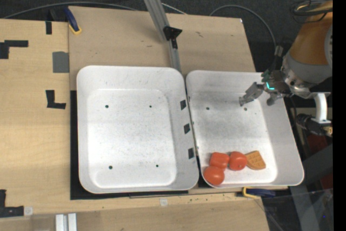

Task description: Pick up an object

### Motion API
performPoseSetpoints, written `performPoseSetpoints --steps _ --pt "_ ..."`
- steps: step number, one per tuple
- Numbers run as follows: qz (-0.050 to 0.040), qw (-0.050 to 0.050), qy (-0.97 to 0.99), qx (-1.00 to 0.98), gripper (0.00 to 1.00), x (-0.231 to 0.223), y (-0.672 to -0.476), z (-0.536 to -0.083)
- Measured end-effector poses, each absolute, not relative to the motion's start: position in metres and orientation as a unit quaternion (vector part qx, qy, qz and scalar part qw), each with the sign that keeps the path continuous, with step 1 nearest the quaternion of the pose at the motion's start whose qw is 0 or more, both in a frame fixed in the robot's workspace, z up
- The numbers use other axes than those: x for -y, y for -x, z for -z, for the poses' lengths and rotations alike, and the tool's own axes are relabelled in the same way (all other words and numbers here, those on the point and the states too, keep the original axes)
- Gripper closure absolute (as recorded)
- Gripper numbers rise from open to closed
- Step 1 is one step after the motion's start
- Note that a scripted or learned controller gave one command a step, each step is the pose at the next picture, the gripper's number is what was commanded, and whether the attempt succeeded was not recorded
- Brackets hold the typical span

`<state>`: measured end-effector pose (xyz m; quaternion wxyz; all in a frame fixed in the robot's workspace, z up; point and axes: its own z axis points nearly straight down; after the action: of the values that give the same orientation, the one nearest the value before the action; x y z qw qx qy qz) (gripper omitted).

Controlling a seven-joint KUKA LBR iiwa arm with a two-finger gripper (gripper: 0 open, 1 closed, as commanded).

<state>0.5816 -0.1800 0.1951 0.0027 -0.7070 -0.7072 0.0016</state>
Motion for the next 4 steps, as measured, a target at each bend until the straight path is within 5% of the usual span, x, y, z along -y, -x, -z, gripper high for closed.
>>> performPoseSetpoints --steps 1,3,4 --pt "-0.0002 0.0 0.706 0.708 0.0 0.18 -0.583 -0.198" --pt "-0.0013 0.0 0.707 0.708 0.0 0.177 -0.575 -0.086" --pt "-0.0006 0.0 0.706 0.708 1.0 0.177 -0.575 -0.099"
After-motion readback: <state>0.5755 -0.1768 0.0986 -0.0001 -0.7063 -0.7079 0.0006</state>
